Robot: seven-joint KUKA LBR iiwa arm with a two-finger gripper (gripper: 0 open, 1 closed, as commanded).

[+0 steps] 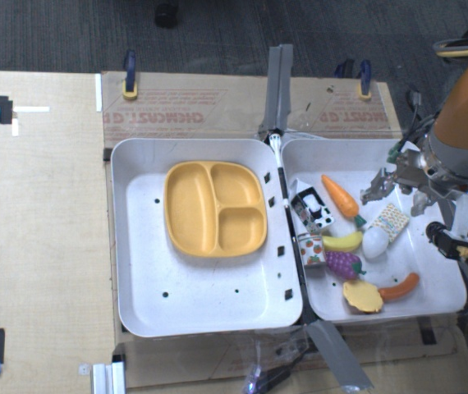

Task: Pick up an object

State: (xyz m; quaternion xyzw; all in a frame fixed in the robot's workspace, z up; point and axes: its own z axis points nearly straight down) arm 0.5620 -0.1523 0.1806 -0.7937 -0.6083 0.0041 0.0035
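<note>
So the arm (464, 113) comes in from the right, grey with that orange band, and the gripper (400, 189) hangs over the far right part of the right bin (431, 306). The fingers are spread apart with nothing between them, so the claw is released. One fingertip (373, 194) points toward the middle of the bin and the other sits closer to the right rim.

All the pickable stuff is in that right bin. A carrot (341, 198) lies diagonally near the far-left part, well clear of the gripper. Just beside the left rim is a small black-and-white toy (310, 208), and below it a little printed box (311, 249) tucked against the same rim. A banana (342, 240) lies across the middle, touching a white bottle with a patterned label (384, 227) that tilts up toward the gripper; that one is the closest thing to the fingers, just below them. A bunch of purple grapes (343, 263) sits right under the banana. Near the front edge there's a flat yellow piece (363, 298), and just beside it an orange sausage-shaped thing (398, 286), toward the front right corner.

The left bin (135, 302) holds a yellow divided plate (215, 208) with three compartments, sitting in the far half, a bit toward the right rim. Both bins rest on cardboard (193, 105) clamped at the far edge.
</note>
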